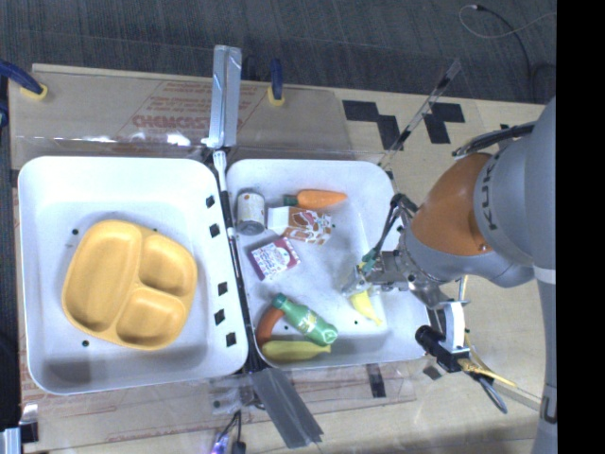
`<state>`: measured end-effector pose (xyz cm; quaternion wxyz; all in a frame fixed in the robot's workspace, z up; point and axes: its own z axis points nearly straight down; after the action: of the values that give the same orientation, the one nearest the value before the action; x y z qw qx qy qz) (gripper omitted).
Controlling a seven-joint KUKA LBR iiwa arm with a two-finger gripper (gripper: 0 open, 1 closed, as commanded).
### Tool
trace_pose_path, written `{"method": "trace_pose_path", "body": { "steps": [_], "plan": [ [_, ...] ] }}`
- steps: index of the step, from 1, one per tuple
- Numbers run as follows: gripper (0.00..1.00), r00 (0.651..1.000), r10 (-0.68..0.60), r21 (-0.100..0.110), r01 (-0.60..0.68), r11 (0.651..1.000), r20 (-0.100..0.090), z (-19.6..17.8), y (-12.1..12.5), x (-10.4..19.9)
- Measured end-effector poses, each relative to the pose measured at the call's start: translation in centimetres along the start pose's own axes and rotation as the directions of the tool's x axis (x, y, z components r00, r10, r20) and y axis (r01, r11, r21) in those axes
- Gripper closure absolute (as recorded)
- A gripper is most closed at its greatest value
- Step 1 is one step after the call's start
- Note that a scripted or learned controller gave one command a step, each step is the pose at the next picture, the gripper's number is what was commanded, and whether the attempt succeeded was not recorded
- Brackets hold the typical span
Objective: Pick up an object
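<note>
Small yellow toy (367, 305) just beside gripper (371, 274) near right bin (312, 170) wall, likely light, hard, slippery (best pinched across its middle); jaw opening impossible to tell.

- I see red printing on the clear plastic sheet (175, 112) at the bench's 12 o'clock edge, behind the left white bin (38, 253); the letters appear upside down and too blurred for me to read.
- The small red-and-white packets (274, 256) in the right white bin (378, 183) carry print I cannot make out.
</note>
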<state>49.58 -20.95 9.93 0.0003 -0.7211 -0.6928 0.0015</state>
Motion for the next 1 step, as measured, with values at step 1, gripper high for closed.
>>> {"method": "trace_pose_path", "body": {
  "steps": [1],
  "plan": [
    [1.00,1.000,-0.005,0.001,0.005,1.000,0.001,-0.87,0.02,0.00]
  ]
}}
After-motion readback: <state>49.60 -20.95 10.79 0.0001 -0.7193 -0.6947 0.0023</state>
